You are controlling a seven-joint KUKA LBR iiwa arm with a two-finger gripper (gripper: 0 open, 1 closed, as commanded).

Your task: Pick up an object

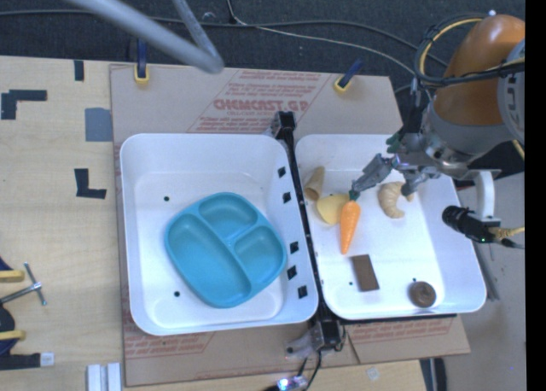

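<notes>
A light wooden bench (51, 227) is carrying a flat brown cardboard sheet with red print (247, 99). Two shallow white plastic bins are sitting side by side on that sheet, the left bin (141, 167) and the right bin (452, 295) touching along a black divider strip (299, 218). Black tape marks (85, 184) are lying on the bare wood at the left.

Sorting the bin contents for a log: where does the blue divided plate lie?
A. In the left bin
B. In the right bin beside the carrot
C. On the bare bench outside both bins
A: the blue divided plate rests inside the left bin, apart from the carrot in the right bin.
</notes>
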